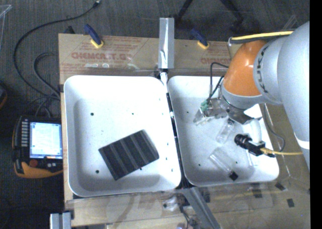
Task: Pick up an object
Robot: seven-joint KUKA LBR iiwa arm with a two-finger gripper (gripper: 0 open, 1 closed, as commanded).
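in the left bin [75, 97], toward its near edge, a black ribbed block [129, 154] lies flat, its long axis running slantwise from the near-left corner up toward the divider between the bins. it is the one object that reads clearly, and it lies well apart from the gripper [221, 113], to that gripper's left and nearer the camera, across the divider. in the right bin [181, 122], toward the near edge, a clear plastic piece [220, 158] lies on the floor, with a small dark item [233, 175] just beside the near wall; further in, a second clear piece [225, 133] lies tilted just below the wrist. these clear pieces are the nearest candidates for a pick, judged from position alone, and they lie just on the near side of the end effector. the gripper sits over the middle of the right bin, below the orange band [244, 74] of the arm, and the wrist hides it; it cannot be told whether it is spread or closed, or whether it grips anything. a black cable fitting [246, 142] projects from the wrist toward the right edge. beyond the bins, the cardboard sheet [110, 57] on the bench carries faint red lettering, too blurred to read. the orange band shows part of the maker's name, "ku". at the bench's left side, a handheld pendant [39, 145] shows a lit screen, its text too small to read.
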